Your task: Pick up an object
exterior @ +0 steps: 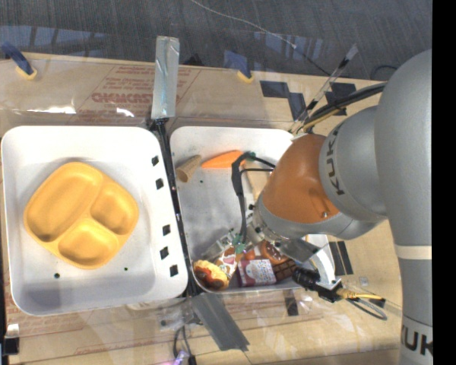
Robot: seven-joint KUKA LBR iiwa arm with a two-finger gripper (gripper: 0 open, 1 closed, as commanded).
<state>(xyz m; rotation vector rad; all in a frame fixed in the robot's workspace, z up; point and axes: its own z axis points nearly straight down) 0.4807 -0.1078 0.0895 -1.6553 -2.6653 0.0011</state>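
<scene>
The arm's orange wrist band (pixel 300 185) hangs over the right bin (pixel 213 211), and the gripper beneath it is down among the items at that bin's near edge, hidden by the wrist. There lie a red and white packet (pixel 252 268) and a round brown and yellow toy food (pixel 210 274), crowded together. An orange carrot-like piece (pixel 224 158) lies near the bin's far edge. A tan cork-like stub (pixel 187 168) rests next to it at the left wall.
The left bin (pixel 30 280) holds a yellow three-compartment plate (pixel 81 214). A black divider with clips (pixel 171 219) runs between the bins. The grey arm body (pixel 410 166) fills the right side. Cardboard lines the bench behind.
</scene>
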